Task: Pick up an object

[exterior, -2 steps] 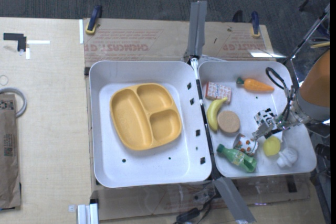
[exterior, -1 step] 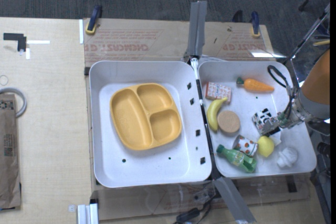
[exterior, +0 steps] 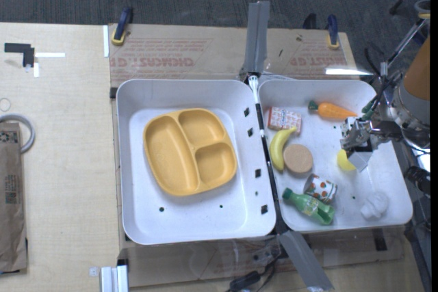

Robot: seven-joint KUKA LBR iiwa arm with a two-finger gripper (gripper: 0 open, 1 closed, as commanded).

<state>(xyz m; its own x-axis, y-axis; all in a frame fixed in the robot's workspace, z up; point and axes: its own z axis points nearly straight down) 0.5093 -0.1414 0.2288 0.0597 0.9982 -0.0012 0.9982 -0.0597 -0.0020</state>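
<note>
1. Gripper [exterior: 357, 140] low over right bin [exterior: 390, 215], right side.
2. Yellow object [exterior: 345, 161], possibly a lemon, just beside its near edge; contact unclear.
3. Finger opening: cannot tell.
4. Carrot [exterior: 333, 110] far; banana [exterior: 279, 147], bottle [exterior: 309, 206] left.
5. Yellow tray [exterior: 190, 150] in left bin [exterior: 130, 167].

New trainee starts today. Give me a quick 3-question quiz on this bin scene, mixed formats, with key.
1. True or false: the yellow divided plate lies in the left bin.
2. Which thing touches the banana?
A. the carrot
B. the round cork disc
C. the green bottle
3. Fill in: the claw hovers just above the small yellow ____ in the right bin.

Key: 1 true; 2 B; 3 lemon.
</note>
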